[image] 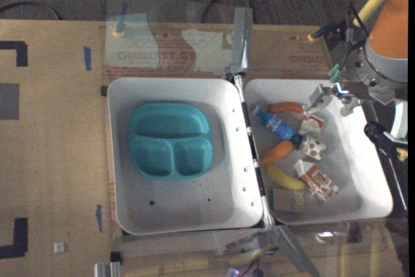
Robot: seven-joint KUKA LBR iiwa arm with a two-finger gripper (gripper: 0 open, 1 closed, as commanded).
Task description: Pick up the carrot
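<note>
- Orange and tapered, the carrot (277,152) lies in the right bin (369,159), near its left wall, about midway between far and near edges.
- We see a blue bottle (275,124) just beyond it, a banana (286,178) just nearer, and small cartons (313,147) to its right.
- The gripper (332,96) hovers over the far part of that bin, its fingers spread, nothing between them.
- We judge the task at the approach step: nothing grasped yet.
- Next, we think the gripper must travel left and nearer, align across the carrot's slant, then descend without nudging bottle or banana.
- The left bin (130,204) holds a teal tray (170,139).
</note>
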